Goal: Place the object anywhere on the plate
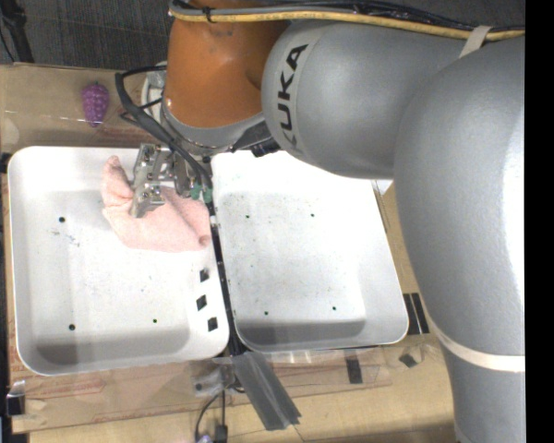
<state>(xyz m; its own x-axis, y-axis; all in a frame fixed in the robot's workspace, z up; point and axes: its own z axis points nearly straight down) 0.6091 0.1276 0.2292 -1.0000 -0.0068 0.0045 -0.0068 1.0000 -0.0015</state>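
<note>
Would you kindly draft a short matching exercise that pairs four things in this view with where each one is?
Things:
1. pink cloth
2. purple object
3. end effector
4. right bin

Places:
A. on the bench beyond the left bin's far edge
B. directly over the pink cloth
C. under the grey arm's reach, beside the left bin
D. lying in the left bin's far part

Pairs: 1-D, 2-A, 3-B, 4-C

Pink cloth (157, 218) in the white left bin (46, 275); white right bin (305, 275) — faintly speckled; purple object (95, 102) on tan bench (37, 90); arm (388, 109) grey — orange band (212, 58).
</note>
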